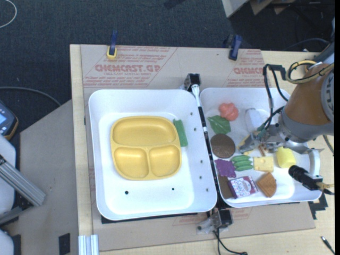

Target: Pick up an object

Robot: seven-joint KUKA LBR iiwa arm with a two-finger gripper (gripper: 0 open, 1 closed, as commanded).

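Yellow divided plate (144, 147) with green strip (180, 133) beside; white bins (101, 158); pink toy (228, 110), brown disc (222, 145), purple piece (225, 168), yellow cup (285, 157).

Small toys crowd the right bin (212, 97) (pink, green, brown, purple, yellow pieces), lying flat.

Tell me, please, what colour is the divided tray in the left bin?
Yellow tray, clearest in the camera view.

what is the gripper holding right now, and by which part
It cannot be told. The gripper is low in the right bin, near the yellow cube and cheese piece, with nothing visibly between its fingers.
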